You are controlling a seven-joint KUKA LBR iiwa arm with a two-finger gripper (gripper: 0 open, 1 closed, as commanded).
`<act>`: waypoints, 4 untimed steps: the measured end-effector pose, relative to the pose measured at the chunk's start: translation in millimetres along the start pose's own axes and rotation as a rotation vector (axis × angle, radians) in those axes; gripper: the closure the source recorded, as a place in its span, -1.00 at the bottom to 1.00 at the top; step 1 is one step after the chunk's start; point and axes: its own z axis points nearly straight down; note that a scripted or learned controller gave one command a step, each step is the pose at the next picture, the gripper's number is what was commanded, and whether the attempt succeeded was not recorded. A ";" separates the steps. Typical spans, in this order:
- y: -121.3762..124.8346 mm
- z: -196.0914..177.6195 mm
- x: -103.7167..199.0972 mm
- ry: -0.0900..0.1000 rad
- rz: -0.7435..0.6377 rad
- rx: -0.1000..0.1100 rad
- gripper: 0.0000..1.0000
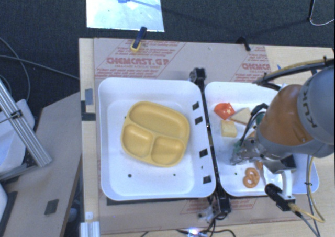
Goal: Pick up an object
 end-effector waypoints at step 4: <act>1.7 -89.0 -53.5 -0.005 0.002 -0.008 1.00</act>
